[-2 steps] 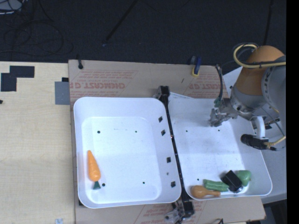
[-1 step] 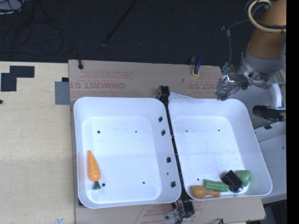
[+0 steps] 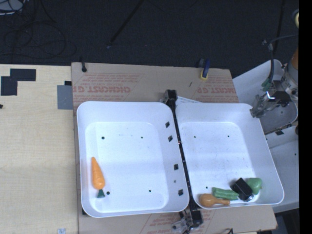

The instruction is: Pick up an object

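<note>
The gripper (image 3: 265, 101) sits at about three o'clock in the camera view, just outside the upper right rim of the right bin (image 3: 222, 112); whether it is open or closed cannot be told at this size, and nothing is seen in its grasp. Nearest to it, at five o'clock, a cluster lies in the near right corner of that bin: a black block (image 3: 242, 188) resting against a light green piece (image 3: 254, 184), a darker green pod-shaped piece (image 3: 224, 194) beside them, and an orange-tan gourd-shaped piece (image 3: 213, 200) touching the front wall. Farther out, at eight o'clock, a toy carrot (image 3: 97, 174) lies alone near the left wall of the left bin (image 3: 122, 110). Probable risks: in the cluster, the pieces touch one another and the wall, so a descent may strike a neighbour or the rim and close on nothing; the carrot is isolated but tapered, and may slip out sideways.
</note>
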Robot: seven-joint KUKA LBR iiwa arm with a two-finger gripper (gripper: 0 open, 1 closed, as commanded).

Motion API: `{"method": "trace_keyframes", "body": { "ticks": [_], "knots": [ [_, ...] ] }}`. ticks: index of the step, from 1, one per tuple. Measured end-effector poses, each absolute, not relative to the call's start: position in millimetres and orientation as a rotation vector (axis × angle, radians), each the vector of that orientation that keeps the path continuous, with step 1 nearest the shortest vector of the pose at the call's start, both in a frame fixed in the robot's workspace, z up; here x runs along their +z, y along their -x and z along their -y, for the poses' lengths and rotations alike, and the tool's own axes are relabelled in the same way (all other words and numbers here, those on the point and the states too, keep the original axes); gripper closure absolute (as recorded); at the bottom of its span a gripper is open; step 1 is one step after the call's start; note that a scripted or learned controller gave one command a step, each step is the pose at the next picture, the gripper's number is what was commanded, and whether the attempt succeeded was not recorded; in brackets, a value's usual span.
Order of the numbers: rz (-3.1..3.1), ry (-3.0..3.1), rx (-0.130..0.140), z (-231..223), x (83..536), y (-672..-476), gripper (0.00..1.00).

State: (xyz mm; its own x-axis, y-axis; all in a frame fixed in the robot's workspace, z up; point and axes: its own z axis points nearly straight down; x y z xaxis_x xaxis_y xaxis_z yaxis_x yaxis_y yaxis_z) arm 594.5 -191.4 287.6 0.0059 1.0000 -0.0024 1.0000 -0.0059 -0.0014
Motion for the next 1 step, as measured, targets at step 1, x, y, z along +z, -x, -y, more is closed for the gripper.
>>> {"method": "trace_keyframes", "body": {
  "ticks": [1],
  "knots": [
    [-2.221,-2.224,0.0,167.9,329.7,-542.9,1.0]
  ]
}}
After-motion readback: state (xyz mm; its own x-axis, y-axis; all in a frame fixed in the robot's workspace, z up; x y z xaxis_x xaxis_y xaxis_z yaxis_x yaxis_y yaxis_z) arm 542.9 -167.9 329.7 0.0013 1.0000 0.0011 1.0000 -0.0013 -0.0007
